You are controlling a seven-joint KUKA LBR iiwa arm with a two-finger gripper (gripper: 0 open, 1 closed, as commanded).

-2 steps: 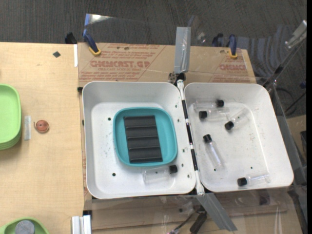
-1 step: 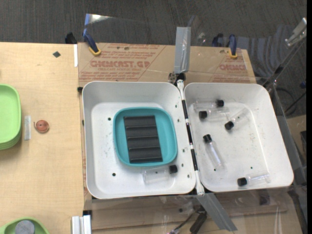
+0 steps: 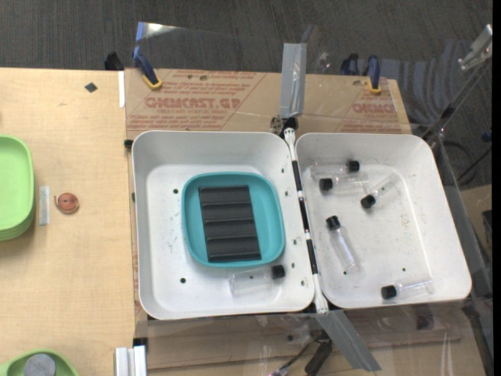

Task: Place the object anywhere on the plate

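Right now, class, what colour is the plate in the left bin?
Teal, with a dark ribbed insert at its centre: the plate, seen best in the camera view.

- Green tray stack (image 3: 14, 185) at left edge of wooden counter (image 3: 70, 288).
- Small reddish disc (image 3: 68, 203) just beside it.
- Printed cardboard sheet (image 3: 235, 100) behind bins, held by blue-orange clamps (image 3: 145, 69).

Teal plate (image 3: 233, 218) in left bin; capped clear vial (image 3: 257, 280) lying just below it.
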